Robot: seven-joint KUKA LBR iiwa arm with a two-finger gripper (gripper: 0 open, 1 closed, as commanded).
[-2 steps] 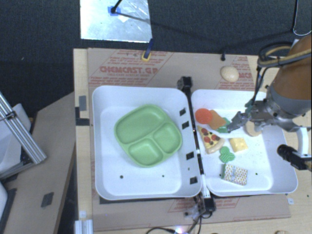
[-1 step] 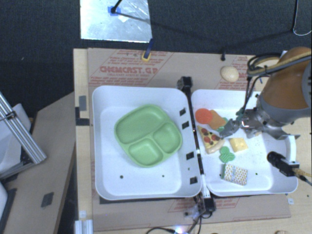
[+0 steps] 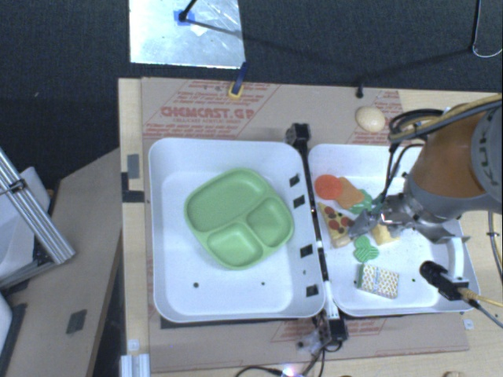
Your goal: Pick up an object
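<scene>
**Gripper position.** The gripper (image 3: pixel 368 220) is low over the middle of the right bin (image 3: pixel 354 154). The arm (image 3: pixel 448 167) enters from the right and covers that bin's right side. Whether the gripper is wide, narrow or holding anything cannot be told from this view.

**Objects relative to the gripper.**
- The pizza slice (image 3: pixel 339 223) lies just left of the gripper tip, close to the divider between the bins.
- The yellow block (image 3: pixel 384 235) lies just right of the tip, partly under the gripper body.
- The green piece (image 3: pixel 365 249) lies just on the near side of the tip.
- The orange-red disc (image 3: pixel 328 185) lies on the far-left side, with an orange piece (image 3: pixel 353 197) beside it.
- The patterned packet (image 3: pixel 379 280) lies near the bin's near rim, apart from the others.

**Edges and free room.**
- The items crowd the left half of the right bin.
- Bare floor shows along the far rim and between the green piece and the packet.
- The left bin (image 3: pixel 161 210) holds a green divided plate (image 3: pixel 240 218) at its middle, with open floor around it on all sides.
- A pale egg (image 3: pixel 370 118) rests on the cardboard beyond the right bin's far rim.
</scene>
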